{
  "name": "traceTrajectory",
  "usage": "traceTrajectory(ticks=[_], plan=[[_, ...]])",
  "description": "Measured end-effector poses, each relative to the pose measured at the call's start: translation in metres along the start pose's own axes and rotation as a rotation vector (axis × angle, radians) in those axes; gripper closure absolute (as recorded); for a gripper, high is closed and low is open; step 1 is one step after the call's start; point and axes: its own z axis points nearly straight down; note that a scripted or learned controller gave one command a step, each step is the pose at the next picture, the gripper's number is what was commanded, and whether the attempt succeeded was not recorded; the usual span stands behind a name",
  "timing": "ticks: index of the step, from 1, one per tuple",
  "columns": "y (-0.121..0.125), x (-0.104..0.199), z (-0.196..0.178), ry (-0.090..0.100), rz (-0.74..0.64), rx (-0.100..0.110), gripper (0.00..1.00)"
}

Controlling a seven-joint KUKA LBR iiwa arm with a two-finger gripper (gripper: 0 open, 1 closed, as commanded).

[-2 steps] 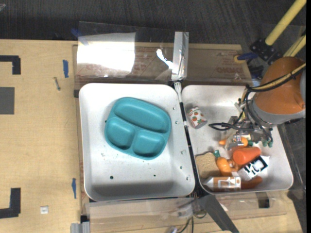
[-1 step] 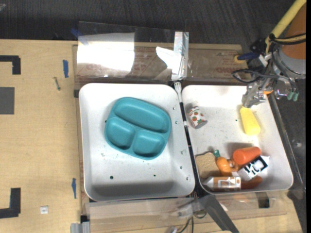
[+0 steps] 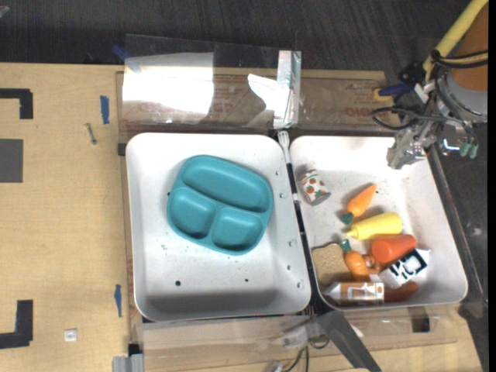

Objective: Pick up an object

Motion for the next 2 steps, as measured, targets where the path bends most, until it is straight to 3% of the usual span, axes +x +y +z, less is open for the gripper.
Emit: traceTrajectory(ticks=[1,2], plan=[[0.000,0.000,0.001,0.002,0.000,0.000,0.00],[0.012,0.021,0.126,0.010,0.083,0.000,0.00]])
